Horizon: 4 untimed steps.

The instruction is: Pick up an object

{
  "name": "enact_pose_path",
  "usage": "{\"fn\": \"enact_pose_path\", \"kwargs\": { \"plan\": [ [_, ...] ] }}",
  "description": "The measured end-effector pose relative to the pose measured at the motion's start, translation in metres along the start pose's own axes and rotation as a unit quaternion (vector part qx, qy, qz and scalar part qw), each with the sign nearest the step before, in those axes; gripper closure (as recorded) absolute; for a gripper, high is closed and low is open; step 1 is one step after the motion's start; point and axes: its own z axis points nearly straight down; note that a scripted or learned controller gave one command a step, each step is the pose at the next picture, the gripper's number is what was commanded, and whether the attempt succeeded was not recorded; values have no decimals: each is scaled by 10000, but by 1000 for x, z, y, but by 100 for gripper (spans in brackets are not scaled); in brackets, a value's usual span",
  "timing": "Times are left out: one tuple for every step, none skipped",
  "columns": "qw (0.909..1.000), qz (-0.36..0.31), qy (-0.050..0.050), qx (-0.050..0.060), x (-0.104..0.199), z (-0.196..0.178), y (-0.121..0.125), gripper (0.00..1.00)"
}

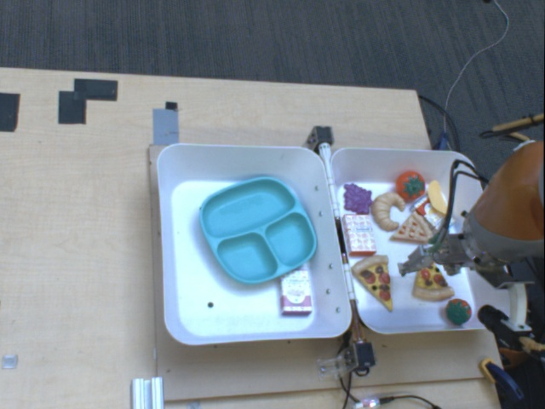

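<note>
In the right bin (409, 324), near its right wall, the gripper (419, 265) hangs low over the toy food, its dark metal tip pointing left toward the middle of the bin. The arm (511, 220) comes in from the right edge of the view, its orange band bulging above the grey wrist, and the wrist leans down and leftward over the bin's right rim. Whether the pincer is spread or clenched I cannot tell; nothing is visibly caught in it.

Just under and beside the tip lies a pizza slice (432, 285), near the bin's lower right part. A second pizza slice (375, 281) lies left of it, toward the lower left corner, and a third slice (415, 227) sits above the tip, near the bin's centre. A croissant (388, 209) lies beside that slice, with a tomato (410, 184) near the top edge and a yellow cheese wedge (437, 198) just right of it. A bunch of purple grapes (357, 198) lies near the upper left corner, and a small pink-and-white carton (359, 234) lies below it along the left wall. A green ball-like fruit (458, 311) rests in the lower right corner.

In the left bin (183, 313) a blue divided plate (257, 228) lies tilted across the middle, and a small box (295, 294) sits near the lower right corner, touching the plate's edge.
</note>
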Motion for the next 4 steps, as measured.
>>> {"fn": "enact_pose_path", "kwargs": {
  "plan": [
    [10000,-8,-1,-17,0,-11,2,100],
    [10000,-10,0,-16,0,-11,2,0],
    [10000,-19,0,-35,1,-21,3,100],
    [10000,-21,1,-34,1,-21,3,0]
  ]
}}
